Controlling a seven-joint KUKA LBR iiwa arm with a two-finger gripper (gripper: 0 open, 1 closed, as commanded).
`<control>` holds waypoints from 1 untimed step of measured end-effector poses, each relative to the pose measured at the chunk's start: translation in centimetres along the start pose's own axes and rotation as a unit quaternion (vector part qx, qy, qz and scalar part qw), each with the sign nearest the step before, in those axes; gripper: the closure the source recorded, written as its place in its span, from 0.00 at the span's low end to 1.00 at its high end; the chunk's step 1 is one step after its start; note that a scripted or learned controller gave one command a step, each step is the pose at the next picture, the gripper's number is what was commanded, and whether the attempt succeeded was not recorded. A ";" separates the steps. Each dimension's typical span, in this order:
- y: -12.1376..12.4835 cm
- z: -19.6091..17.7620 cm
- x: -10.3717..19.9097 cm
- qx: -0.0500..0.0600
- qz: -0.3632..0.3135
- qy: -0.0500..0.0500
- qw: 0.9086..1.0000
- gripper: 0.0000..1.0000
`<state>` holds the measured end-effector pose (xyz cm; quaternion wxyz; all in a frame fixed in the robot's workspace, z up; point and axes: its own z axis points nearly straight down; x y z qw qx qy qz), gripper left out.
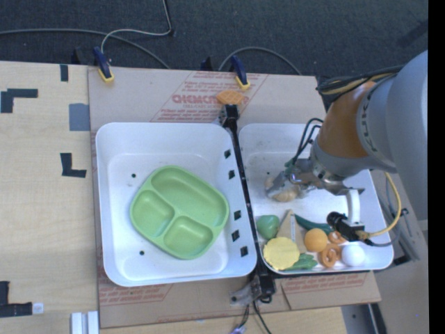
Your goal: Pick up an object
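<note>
Camera view from above shows two shallow white bins side by side on a cardboard sheet clamped to the desk (42, 186). In the left bin (111, 145) lies a green divided plate (179, 212), flat, with three compartments, roughly in the middle of the bin floor. The right bin (379, 207) holds the loose objects, gathered toward its near end: a small green rounded piece (267, 225) near the dividing wall, a yellow disc-like piece (281, 253) just in front of it, a dark green pointed piece (311, 223) beside those, an orange ball (316, 240), an orange ring-shaped bit (328, 257) and a white ball (353, 255) in the near right corner. The grey arm (403, 117) with its orange band (341, 127) reaches in from the right and bends down over the right bin. Its pincer (284, 184) sits low over the bin floor, right at a tan, flattish object (284, 195) that lies apart from the cluster, farther up the bin. The metal tips look to be touching or just above that tan piece, but I cannot tell how far apart they are, nor whether the piece is actually between them. A black cable (351, 229) and a white fitting (353, 204) hang from the wrist over the bin's right side.
</note>
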<state>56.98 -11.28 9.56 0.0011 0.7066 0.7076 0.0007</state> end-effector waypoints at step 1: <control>-5.5 -9.6 3.9 0.001 0.000 0.000 1.000 1.00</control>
